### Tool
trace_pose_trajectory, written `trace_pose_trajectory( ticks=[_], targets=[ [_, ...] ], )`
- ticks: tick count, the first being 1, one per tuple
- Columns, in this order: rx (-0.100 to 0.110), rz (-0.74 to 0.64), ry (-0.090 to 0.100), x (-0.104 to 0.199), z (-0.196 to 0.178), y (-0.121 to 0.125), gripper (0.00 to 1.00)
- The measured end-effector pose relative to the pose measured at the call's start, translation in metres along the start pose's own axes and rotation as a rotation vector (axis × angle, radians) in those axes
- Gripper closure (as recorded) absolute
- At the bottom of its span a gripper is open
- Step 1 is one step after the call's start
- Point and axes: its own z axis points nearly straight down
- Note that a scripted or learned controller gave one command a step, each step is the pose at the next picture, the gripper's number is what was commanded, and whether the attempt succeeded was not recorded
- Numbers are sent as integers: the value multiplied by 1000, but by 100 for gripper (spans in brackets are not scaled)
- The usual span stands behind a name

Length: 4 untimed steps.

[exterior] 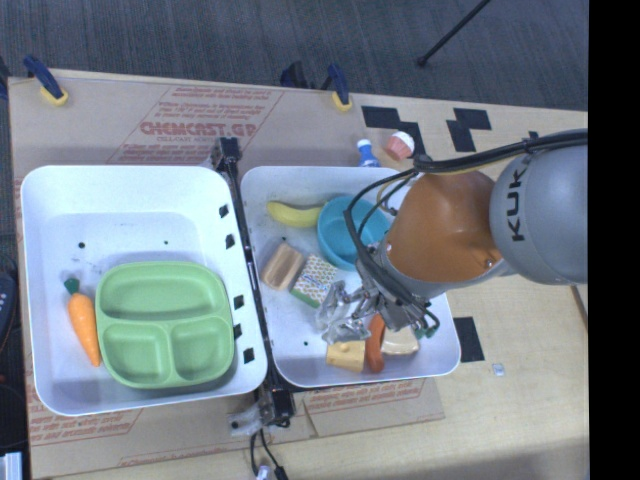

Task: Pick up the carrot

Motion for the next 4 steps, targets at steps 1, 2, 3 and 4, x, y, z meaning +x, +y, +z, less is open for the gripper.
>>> trace_pose_trajectory(
  ticks=[1,2,3,4],
  targets=[
    [6,-309,-8,-4,-45,-32,100],
    [4,-659,-3,18,-32,-58,100],
    [8,-1063,-5,19,-103,-4,100],
    [5,-1369,-4,29,-97,-34,100]
  ],
)
